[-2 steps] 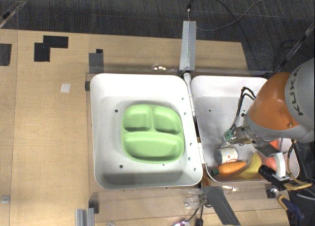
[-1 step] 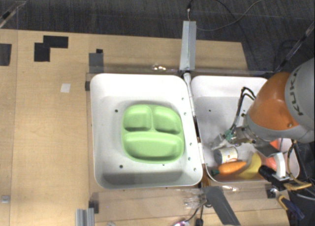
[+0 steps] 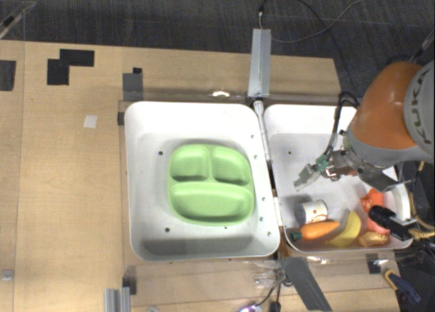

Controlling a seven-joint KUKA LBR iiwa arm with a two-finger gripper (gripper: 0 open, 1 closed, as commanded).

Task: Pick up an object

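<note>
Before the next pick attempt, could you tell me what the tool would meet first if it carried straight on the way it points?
Probably the bare floor of the right bin: the tool points down-left, above the white cup. Depth is unclear.

Left bin (image 3: 136,188): divided tray (image 3: 209,183) sitting at centre | Right bin (image 3: 292,134): cup (image 3: 314,210), carrot (image 3: 319,230), banana (image 3: 348,228) lying along lower edge, gripper (image 3: 309,173) hovering above.

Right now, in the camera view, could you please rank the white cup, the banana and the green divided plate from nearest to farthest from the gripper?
From the gripper:
1. White cup, just below it in the right bin.
2. Banana, farther down at the right bin's lower edge.
3. Green divided plate, across the divider in the left bin.
</note>
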